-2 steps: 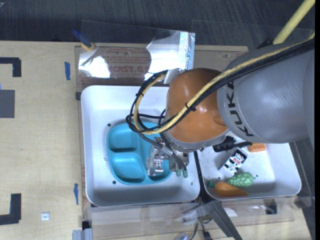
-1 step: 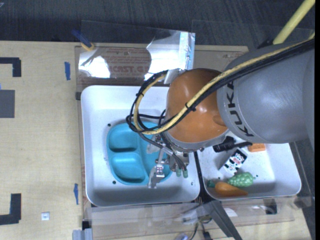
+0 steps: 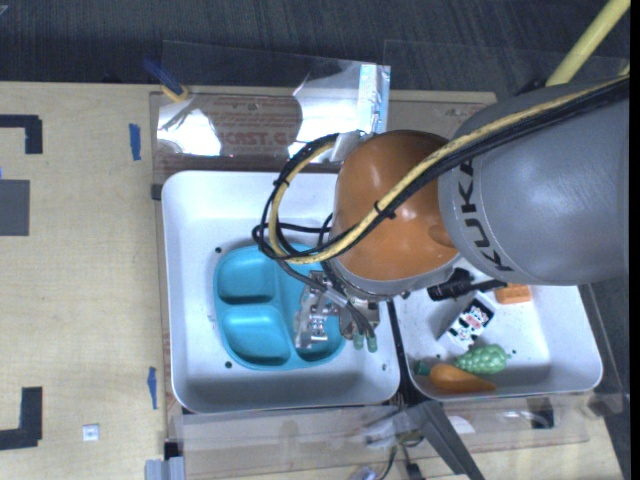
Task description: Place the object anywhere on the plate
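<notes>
A blue plate [image 3: 250,308] with two compartments lies in the left white bin [image 3: 190,268], towards its front. My gripper [image 3: 330,330] hangs from the orange wrist band over the plate's right edge, low over the bin floor. The arm's bulk covers the back right part of this bin. I cannot make out any object at the gripper. In the right bin [image 3: 570,358] lie an orange toy carrot [image 3: 455,376], a green knobbly piece [image 3: 482,358], a black-and-white object [image 3: 470,320] and a small orange block [image 3: 513,294].
A clear plastic sheet [image 3: 270,118] lies behind the left bin. Black and yellow cables [image 3: 290,218] loop from the wrist over the left bin. The wall between the two bins [image 3: 395,353] runs just right of the gripper.
</notes>
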`<state>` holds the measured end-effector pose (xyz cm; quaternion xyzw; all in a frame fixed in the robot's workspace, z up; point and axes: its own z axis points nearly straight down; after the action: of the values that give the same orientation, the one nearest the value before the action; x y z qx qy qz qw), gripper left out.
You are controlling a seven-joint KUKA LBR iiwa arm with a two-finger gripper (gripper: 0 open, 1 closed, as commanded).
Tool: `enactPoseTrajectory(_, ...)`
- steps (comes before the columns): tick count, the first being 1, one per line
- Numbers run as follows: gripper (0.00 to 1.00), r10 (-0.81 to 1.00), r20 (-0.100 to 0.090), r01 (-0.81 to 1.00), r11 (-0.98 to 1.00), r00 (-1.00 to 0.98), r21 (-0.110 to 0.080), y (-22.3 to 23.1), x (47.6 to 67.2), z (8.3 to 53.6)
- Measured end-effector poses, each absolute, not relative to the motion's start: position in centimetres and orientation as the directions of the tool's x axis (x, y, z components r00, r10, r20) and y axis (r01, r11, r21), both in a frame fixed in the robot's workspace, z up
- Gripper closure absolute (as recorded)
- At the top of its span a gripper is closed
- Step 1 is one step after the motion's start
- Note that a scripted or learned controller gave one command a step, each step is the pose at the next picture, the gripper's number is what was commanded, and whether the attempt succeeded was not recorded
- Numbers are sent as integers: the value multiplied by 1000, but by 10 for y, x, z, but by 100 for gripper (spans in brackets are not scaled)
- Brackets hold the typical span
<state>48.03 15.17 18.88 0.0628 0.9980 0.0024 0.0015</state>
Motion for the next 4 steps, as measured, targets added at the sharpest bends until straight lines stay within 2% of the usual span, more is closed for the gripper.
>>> enactPoseTrajectory(1,0,125,-2,125,992,-992,4,152,480,188)
enactPoseTrajectory(2,0,125,-2,125,992,-992,4,152,480,188)
enactPoseTrajectory(3,100,126,-3,126,992,-992,7,152,481,198)
enactPoseTrajectory(4,0,126,-3,126,992,-992,7,152,481,197)
